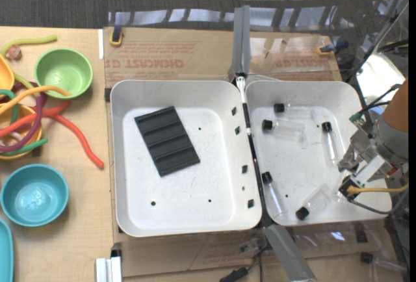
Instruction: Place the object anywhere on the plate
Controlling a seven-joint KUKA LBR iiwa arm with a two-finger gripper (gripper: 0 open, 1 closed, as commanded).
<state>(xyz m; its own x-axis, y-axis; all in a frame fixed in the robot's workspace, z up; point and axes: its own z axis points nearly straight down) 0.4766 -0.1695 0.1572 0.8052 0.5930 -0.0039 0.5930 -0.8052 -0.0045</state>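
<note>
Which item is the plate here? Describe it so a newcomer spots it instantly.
Of the two white bins, take the left bin, the one farther from the arm. The plate is the dark, ribbed rectangular slab lying tilted in its upper-left part. Unlike the clear, black-capped tubes scattered in the right bin, it is flat, opaque and alone.

On tabletop (pixel 71 209) at left: green bowl (pixel 63 73), teal bowl (pixel 34 195), tangle of coloured cords (pixel 39 119). Cardboard sheet (pixel 169 56) lies under both bins, clamped w/ yellow clip (pixel 116 38).
</note>
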